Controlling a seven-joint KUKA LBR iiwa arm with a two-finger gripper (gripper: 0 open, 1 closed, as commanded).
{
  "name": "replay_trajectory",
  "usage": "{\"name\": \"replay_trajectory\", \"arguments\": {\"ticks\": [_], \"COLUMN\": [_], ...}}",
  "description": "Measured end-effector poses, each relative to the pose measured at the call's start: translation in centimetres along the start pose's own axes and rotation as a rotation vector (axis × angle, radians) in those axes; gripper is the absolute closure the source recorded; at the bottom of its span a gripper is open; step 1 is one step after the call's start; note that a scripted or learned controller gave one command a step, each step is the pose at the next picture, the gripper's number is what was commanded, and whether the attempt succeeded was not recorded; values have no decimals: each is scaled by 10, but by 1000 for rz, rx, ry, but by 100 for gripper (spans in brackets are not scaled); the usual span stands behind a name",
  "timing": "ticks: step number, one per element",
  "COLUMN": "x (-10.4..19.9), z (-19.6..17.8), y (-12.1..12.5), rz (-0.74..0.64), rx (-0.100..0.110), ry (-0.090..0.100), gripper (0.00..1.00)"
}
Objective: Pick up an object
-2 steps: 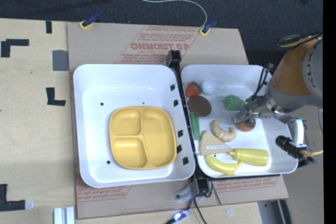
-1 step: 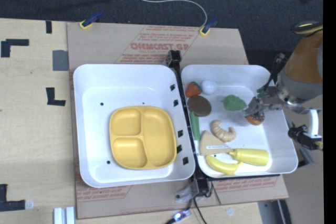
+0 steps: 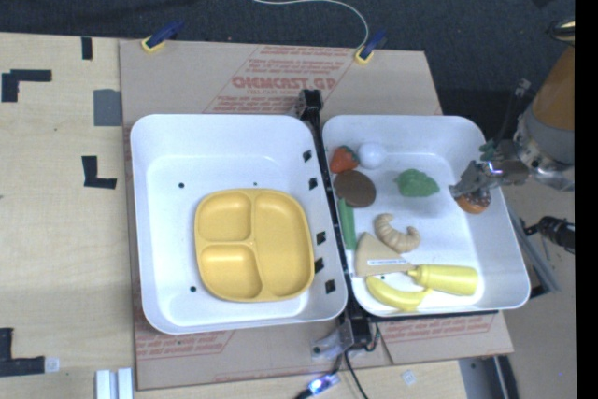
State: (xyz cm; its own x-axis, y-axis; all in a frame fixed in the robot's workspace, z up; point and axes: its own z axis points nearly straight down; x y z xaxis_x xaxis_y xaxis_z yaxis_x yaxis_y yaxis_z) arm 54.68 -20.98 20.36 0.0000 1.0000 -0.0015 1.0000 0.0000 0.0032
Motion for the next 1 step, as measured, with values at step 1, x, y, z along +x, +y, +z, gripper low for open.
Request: {"name": "replay_trajectory", "arguments": {"ticks": [1], "x": [0], "z": [-22], "y": [1], "rz": [-1], "rx": [2], "ry": [1], "gripper": [100]}}
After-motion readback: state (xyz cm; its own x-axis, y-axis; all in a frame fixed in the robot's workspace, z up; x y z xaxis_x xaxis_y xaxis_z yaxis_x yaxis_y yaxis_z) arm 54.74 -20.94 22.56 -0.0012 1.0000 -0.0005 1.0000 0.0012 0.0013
